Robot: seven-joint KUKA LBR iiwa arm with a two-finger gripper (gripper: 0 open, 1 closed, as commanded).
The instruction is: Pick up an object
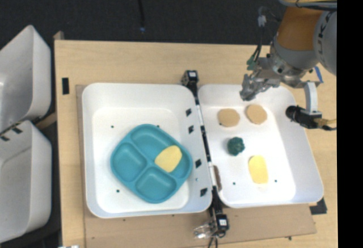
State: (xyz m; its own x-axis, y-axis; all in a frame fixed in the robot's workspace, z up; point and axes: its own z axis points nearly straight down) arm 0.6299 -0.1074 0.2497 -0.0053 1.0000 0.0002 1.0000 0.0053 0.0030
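The shallow white right bin (295, 184) holds, from its near side outward, a pale yellow oblong piece (258, 169) at six o'clock, a small dark green lump (236, 145) near centre, then two flat tan round discs (229, 118) and (256, 114) toward twelve. The gripper (250, 91) hangs just above the far discs at twelve o'clock, holding nothing; how wide it stands I cannot tell. I judge a straight descent centred on one disc works best. The shallow white left bin (96, 127) holds a teal divided plastic plate (133, 162) with a yellow rounded piece (168, 158) at its three o'clock.
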